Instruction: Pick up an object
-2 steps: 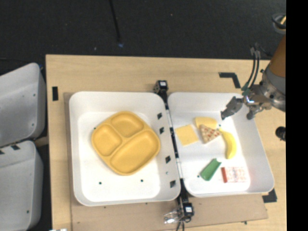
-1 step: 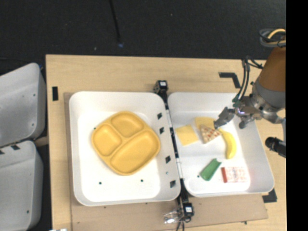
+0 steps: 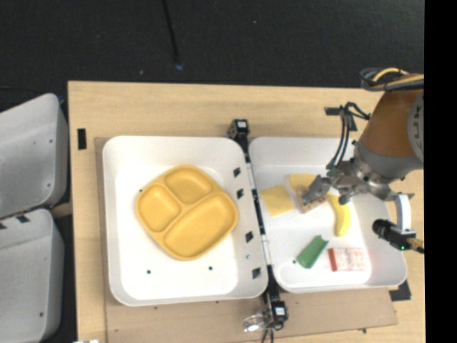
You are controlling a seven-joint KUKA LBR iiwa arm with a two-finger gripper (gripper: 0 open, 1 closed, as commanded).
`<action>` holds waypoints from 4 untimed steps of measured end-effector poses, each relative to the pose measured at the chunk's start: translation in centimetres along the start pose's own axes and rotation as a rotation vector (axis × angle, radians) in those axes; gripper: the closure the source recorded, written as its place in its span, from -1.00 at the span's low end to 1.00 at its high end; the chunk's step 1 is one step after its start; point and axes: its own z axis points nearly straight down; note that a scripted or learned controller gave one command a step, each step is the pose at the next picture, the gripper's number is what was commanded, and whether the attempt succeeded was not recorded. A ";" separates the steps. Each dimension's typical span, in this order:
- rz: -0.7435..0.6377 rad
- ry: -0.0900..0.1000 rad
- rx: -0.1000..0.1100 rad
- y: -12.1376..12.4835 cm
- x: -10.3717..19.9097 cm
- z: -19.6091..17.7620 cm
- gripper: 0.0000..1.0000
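The jaws (image 3: 312,197) sit low over a yellow block (image 3: 301,183), seemingly to grab it; their spread I cannot tell.

Two bins (image 3: 114,213), one yellow tray (image 3: 187,211), perhaps five small items (image 3: 312,251).

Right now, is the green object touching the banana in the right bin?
Apart. The camera view shows bare white bin floor between the green object and the banana.
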 end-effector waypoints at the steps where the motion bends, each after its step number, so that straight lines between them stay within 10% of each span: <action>1: -0.001 -0.001 -0.001 -0.1 -0.1 5.6 -1.00; 2: 0.003 0.001 -0.003 0.1 -0.2 4.5 1.00; 4: -0.007 -0.001 -0.011 -1.1 0.4 -4.9 1.00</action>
